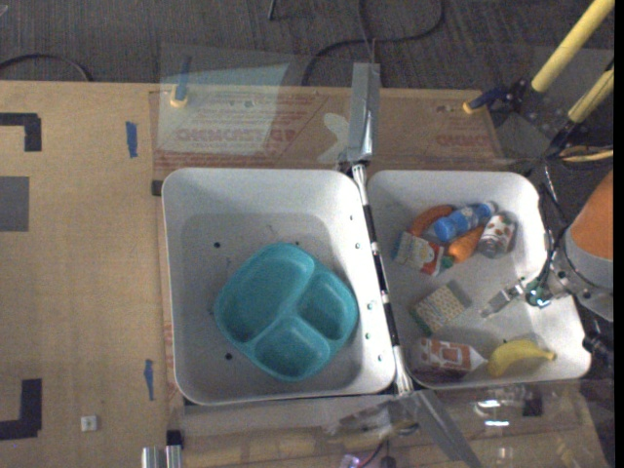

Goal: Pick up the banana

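1. Grey metal marks the gripper (509, 298), which hangs over the right bin (522, 195) near that bin's right wall; its fingers look spread, with nothing between them.
2. The banana (520, 356) lies just below it in the view, in the bin's lower right corner, close to the bottom wall and apart from the gripper.
3. I judge this to be the approach step: no grasp has been made.
4. The next move calls for shifting toward that corner, turning the fingers across the banana's narrow width, then descending without striking the wall.
5. The arm (593, 252) enters from the right, orange band over the bin's edge, wrist reaching leftward.
6. Left of the banana lies a small carton (448, 356); a checkered packet (440, 307) sits above that.
7. The left bin (195, 203) holds a teal divided plate (286, 310).
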Available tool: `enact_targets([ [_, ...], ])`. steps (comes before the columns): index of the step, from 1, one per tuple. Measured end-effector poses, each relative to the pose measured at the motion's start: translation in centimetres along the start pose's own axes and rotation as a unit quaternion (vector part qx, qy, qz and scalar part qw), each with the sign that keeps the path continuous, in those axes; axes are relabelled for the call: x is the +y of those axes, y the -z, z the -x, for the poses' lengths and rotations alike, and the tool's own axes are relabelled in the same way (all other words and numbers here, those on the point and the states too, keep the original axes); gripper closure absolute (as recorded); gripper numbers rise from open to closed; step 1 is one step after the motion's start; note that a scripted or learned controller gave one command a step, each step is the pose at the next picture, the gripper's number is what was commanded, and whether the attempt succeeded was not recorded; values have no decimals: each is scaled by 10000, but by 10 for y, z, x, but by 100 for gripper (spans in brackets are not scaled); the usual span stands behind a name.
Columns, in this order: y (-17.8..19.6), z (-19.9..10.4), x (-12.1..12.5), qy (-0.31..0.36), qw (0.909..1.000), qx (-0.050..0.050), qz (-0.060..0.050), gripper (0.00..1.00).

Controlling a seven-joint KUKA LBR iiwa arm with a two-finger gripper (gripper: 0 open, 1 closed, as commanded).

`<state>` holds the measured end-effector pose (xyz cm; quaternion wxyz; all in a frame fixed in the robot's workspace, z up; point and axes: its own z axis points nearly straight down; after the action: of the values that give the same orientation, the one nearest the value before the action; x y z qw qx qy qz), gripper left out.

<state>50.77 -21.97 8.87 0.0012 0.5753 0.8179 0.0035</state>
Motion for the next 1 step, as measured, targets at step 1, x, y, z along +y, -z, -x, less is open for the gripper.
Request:
enact_targets([
  [1,0,-7,-23,829,9965,-46,4,0],
])
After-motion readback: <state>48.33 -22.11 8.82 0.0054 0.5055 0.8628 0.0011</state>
